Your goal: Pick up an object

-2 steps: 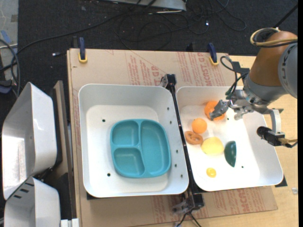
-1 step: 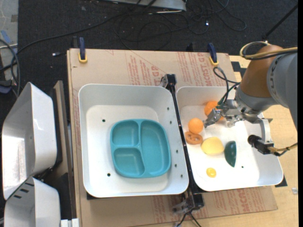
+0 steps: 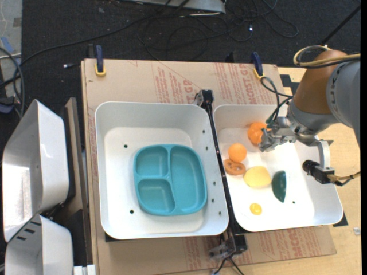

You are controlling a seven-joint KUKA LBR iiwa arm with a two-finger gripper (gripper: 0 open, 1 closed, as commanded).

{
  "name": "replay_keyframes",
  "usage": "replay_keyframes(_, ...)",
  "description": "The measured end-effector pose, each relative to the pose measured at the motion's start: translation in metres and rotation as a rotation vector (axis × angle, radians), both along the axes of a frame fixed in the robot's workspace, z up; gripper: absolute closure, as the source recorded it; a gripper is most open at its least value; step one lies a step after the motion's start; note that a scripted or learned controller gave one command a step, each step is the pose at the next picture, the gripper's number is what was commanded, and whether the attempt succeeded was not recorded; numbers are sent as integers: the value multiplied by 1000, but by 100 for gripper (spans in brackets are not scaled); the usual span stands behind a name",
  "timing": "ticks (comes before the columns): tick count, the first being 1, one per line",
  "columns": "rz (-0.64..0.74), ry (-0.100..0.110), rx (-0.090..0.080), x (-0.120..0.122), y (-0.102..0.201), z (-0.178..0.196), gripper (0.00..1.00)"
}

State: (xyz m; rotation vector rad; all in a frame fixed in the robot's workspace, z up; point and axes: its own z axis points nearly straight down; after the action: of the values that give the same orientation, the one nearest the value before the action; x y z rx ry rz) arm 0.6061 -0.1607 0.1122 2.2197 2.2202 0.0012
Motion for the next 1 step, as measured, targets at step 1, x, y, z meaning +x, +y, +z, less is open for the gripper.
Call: replay_keyframes(1,-1,-3,-1,1,-5,44,100)
